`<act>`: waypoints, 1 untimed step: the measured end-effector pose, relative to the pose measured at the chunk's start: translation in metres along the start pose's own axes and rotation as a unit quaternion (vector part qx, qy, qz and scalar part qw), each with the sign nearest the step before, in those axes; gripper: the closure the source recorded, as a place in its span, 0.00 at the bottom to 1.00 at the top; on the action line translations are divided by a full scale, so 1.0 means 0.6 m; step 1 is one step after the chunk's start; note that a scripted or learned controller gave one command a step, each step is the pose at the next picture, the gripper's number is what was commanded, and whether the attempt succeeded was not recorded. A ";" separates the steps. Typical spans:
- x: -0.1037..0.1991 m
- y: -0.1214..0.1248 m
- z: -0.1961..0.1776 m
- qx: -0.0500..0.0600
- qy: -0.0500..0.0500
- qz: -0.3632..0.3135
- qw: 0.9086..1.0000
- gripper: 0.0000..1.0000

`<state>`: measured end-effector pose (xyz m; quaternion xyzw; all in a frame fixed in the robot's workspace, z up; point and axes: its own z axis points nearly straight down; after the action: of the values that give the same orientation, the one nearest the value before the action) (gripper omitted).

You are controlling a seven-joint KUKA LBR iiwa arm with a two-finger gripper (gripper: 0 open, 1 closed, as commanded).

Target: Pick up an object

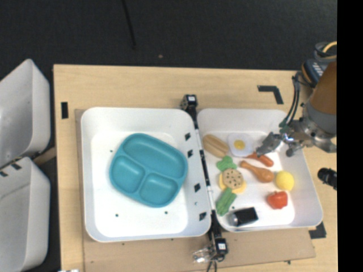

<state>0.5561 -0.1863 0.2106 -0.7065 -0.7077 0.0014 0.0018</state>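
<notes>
The right bin (309, 208) holds several toy foods: a bread roll (215, 145), a fried egg (240, 145), an orange carrot (262, 160), a drumstick (256, 170), a lemon (285, 181), a red pepper (277, 199), a round cookie (232, 178), green pieces (225, 200) and a black block (244, 216). My gripper (279, 146) hangs over the back right part of this bin, just above and behind the carrot. Its two fingers stand apart, open, with nothing between them.
A blue divided plate (148, 169) lies in the left bin (91, 208). A divider with black clips (199, 169) separates the two bins. The grey and orange arm (323, 101) comes in from the right over the bench edge.
</notes>
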 end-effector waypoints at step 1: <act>0.006 0.001 0.078 0.002 0.000 0.001 1.000 0.00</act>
<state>0.5566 -0.1826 0.1638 -0.7070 -0.7072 0.0026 0.0030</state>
